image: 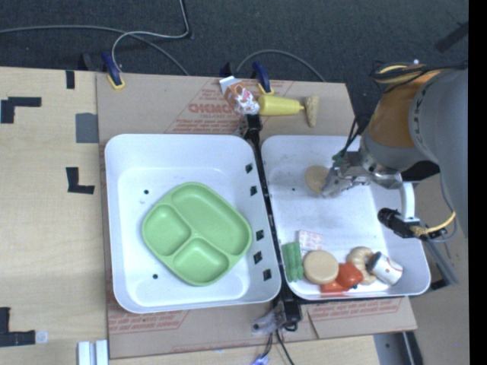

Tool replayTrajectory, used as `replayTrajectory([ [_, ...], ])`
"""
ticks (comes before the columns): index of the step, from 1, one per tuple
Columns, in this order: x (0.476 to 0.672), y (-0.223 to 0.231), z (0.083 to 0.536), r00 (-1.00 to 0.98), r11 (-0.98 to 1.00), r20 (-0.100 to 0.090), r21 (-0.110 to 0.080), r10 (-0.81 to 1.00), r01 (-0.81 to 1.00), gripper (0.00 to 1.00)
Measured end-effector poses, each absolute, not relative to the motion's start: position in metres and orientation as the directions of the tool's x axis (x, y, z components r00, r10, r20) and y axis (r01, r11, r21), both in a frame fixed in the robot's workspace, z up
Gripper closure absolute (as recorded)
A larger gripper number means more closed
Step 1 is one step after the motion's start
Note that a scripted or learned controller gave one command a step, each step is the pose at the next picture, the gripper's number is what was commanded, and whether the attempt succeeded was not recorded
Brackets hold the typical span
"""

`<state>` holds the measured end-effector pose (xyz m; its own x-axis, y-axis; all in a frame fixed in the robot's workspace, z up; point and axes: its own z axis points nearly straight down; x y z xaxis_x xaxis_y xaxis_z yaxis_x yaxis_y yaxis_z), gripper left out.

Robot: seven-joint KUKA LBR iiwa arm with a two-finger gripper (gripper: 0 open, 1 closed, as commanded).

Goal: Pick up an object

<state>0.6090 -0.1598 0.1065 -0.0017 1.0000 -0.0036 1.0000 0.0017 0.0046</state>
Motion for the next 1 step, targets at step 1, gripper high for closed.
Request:
replayTrajectory([
  [1, 0.6089, -0.1593, 0.1157, -0.002, 0.002, -0.003, 0.004, 1.0, 1.0, 1.0],
])
